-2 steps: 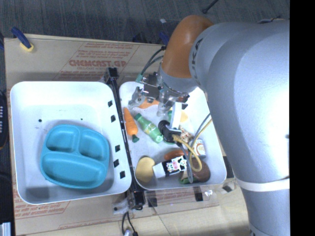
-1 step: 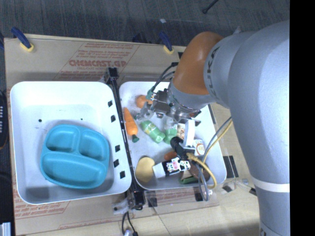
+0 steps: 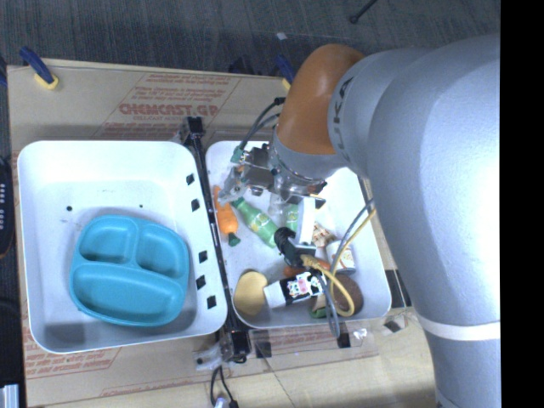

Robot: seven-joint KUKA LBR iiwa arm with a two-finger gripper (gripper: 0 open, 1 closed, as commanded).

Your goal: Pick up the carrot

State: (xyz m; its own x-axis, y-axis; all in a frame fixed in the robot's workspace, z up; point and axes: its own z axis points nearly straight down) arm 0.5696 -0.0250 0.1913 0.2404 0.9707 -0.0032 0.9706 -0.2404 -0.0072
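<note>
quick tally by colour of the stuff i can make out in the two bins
Blue: 1, the divided tray in the left bin
Orange: 1, the carrot
Green: 1, the bottle
Tan: 1, the round thing
Brown: 1, the round thing
Total: 5; the rest under the arm is too cluttered to tell.

Bench top (image 3: 170, 100): tan cardboard sheet with red printed lettering, lying flat. Two shallow white bins sit directly on it, side by side and touching along a black clipped seam. Left bin (image 3: 51, 185) carries a blue sectioned tray. Right bin (image 3: 374, 291) carries a clutter of small items. A blue clamp (image 3: 38, 66) grips the sheet's far-left corner.
</note>
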